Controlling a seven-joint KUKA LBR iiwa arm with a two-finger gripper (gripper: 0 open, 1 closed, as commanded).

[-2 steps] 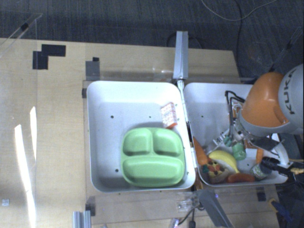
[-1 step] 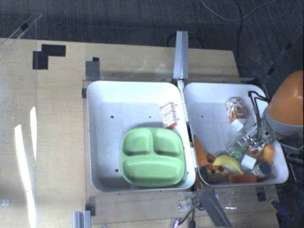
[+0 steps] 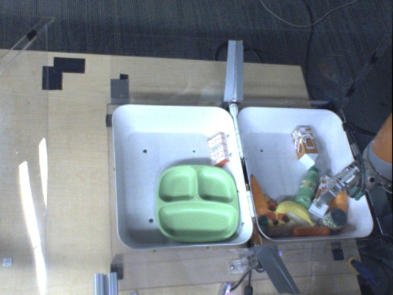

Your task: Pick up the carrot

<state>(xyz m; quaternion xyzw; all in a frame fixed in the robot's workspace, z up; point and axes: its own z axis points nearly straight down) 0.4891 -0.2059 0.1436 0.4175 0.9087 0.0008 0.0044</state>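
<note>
Gripper [image 3: 336,188], fingers' state indeterminable, over right white bin [image 3: 270,134]; long orange carrot [image 3: 258,196] lies against left wall beside yellow banana [image 3: 293,212]; risk: grabbing neighbouring clutter instead.

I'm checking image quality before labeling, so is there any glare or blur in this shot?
Camera view: bright glare streaks on the bench at left; the whole frame is soft, so the carrot and the clutter by the pincer blur together; shadows in both bins are faint.

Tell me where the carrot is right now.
The carrot lies in the right bin, along its left wall near the front corner, pointing toward the banana beside it. The pincer is at that bin's right side.
</note>
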